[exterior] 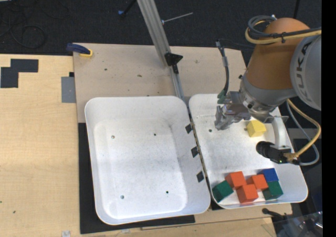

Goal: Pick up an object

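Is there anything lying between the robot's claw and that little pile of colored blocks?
In the camera view, only bare white bin floor separates the gripper from the block cluster; the yellow block sits off to its right.

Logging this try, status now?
Claw low in right bin, nothing seen held. Yellow block beside it. Other blocks clustered at near edge.

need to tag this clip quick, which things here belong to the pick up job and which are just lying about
Belonging to the job:
two-finger gripper
yellow block
orange blocks
green blocks
blue block
right white bin

Lying about:
left white bin
slanted aluminium rail
blue-and-yellow clamp
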Robot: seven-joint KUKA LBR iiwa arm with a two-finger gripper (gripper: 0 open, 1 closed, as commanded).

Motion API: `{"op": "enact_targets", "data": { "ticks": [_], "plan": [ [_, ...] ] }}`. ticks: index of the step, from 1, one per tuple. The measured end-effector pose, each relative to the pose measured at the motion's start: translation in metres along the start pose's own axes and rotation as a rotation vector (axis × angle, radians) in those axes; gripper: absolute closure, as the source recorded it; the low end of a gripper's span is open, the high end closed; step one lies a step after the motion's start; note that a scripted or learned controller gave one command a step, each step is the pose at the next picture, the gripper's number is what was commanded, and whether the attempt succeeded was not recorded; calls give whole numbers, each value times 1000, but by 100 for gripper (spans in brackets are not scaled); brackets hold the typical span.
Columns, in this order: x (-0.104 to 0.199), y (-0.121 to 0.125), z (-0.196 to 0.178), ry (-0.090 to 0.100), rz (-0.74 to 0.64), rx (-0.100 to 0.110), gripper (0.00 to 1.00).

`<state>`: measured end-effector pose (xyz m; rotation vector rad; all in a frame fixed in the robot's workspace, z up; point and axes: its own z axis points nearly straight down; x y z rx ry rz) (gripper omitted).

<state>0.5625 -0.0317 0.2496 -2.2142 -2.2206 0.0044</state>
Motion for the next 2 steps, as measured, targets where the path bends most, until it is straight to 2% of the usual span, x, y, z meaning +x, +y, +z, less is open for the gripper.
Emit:
{"op": "enact_targets", "data": {
  "ticks": [2],
  "plan": [
    [101, -29, 0, 0, -1, 1, 100]
  ]
}}
